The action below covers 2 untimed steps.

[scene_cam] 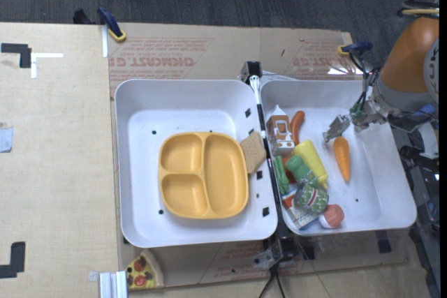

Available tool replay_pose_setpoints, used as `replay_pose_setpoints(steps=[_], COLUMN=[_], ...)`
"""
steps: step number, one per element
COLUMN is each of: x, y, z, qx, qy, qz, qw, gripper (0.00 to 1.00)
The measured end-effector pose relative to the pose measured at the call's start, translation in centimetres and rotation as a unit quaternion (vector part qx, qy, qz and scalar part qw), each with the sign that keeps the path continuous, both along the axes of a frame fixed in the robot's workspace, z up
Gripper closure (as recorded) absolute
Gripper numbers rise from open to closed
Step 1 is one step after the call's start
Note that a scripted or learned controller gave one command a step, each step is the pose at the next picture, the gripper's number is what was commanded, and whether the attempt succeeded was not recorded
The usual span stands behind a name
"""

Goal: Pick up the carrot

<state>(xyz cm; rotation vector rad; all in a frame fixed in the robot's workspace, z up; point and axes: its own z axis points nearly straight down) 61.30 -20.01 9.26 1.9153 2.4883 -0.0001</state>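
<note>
Gripper (pixel 336 129) sits low over the right bin (pixel 391 209), fingers slightly spread with nothing between them. Carrot (pixel 342 158) lies on the bin floor just below the fingertips, close by but not pinched, thick end nearest the jaws and tip pointing away (toward the near edge of the bin). Left of the jaws, a heap of toy food (pixel 300 174) crowds the bin's left wall. Well left of the gripper, a yellow divided plate (pixel 204 174) rests in the left bin (pixel 133 150).
</note>
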Motion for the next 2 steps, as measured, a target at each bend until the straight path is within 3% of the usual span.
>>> replay_pose_setpoints(steps=[1,2], x=[0.1,-5.0], y=[-0.2,1.1], z=[1.0,4.3], qx=[-0.0006,0.0004], qy=[-0.002,0.001], qz=[-0.002,-0.049], qw=[1.0,0.9988], gripper=[1.0,1.0])
